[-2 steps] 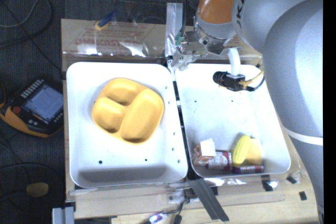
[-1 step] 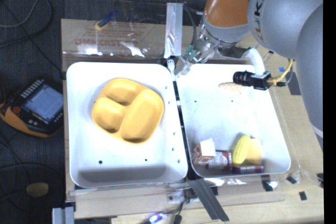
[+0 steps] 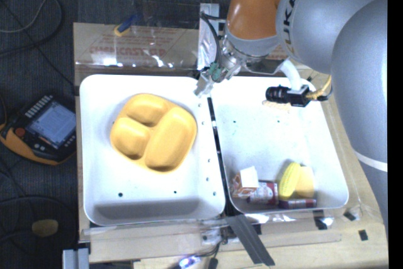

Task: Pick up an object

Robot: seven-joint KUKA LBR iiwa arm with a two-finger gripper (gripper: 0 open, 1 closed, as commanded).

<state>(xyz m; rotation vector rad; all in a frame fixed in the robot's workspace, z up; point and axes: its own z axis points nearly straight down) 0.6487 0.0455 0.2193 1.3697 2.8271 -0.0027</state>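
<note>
Nearest, a small heap is lying along the front wall of the right bin point(image 3: 327, 135): a white-topped packet point(image 3: 247, 177), a red tube-like thing point(image 3: 277, 193) just beside it, and a ridged yellow piece point(image 3: 289, 177) leaning on a yellow block point(image 3: 306, 184). Farther in, a big lumpy yellow object point(image 3: 153, 131) is sitting near the middle of the left bin point(image 3: 101, 195), well apart from that heap. Left of that bin, a handheld pendant point(image 3: 44, 129) with a screen is lying on the dark floor. Farther back, my gripper point(image 3: 205, 85) is hanging over the far end of the rims where both bins meet; I can't tell whether it's open or closed. Beyond the bins, a clear plastic sheet point(image 3: 145, 41) is lying on the tabletop point(image 3: 352, 242).
</note>
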